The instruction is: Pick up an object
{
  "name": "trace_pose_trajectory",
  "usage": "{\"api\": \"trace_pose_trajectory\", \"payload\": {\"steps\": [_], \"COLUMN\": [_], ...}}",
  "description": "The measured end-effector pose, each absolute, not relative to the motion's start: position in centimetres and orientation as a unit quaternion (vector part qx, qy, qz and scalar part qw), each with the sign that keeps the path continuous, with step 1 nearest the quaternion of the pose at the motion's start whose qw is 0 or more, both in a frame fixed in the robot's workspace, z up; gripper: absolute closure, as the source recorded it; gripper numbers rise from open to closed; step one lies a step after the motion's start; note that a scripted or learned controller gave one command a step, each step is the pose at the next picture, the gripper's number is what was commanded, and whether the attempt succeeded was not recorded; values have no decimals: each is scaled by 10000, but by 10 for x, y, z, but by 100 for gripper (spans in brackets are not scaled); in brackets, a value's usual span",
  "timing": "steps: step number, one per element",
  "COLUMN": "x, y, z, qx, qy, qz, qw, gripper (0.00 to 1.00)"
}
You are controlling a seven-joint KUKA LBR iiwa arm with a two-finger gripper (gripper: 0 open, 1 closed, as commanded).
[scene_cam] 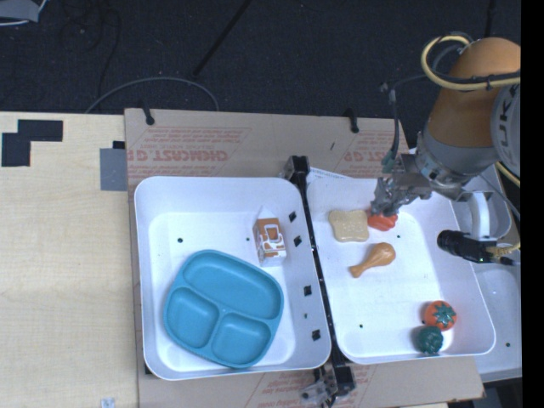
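In the right bin (476, 347), my gripper (388, 204) hangs low at the far side, directly over a small red-orange object (383, 222) and touching or almost touching it. Whether that object is gripped I cannot tell. A pale beige toast-like piece (349, 225) lies just to its left. Nearer the middle of the bin lies a tan drumstick-shaped toy (374, 259). At the bin's near right corner sit an orange-red tomato-like toy (439, 314) and a teal-green object (429, 340).
The left bin (153, 228) holds a blue divided plate (223, 308) and a small white-and-orange box (270, 239) standing near the divider (308, 253) between the bins. The grey and orange arm (472, 109) comes in from the upper right.
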State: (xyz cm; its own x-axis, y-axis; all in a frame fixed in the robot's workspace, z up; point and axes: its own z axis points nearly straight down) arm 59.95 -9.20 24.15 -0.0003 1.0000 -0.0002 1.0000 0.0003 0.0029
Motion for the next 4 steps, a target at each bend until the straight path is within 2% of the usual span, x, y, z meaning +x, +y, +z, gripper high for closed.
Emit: {"api": "trace_pose_trajectory", "payload": {"steps": [1,2,4], "x": [600,609,608], "y": [-93,-40,59], "z": [272,256,259], "qx": [7070,7058,7053], "qy": [7072,7084,7089], "qz": [3,-9,-3], "qw": [4,-23,-13], "gripper": [100,100,100]}}
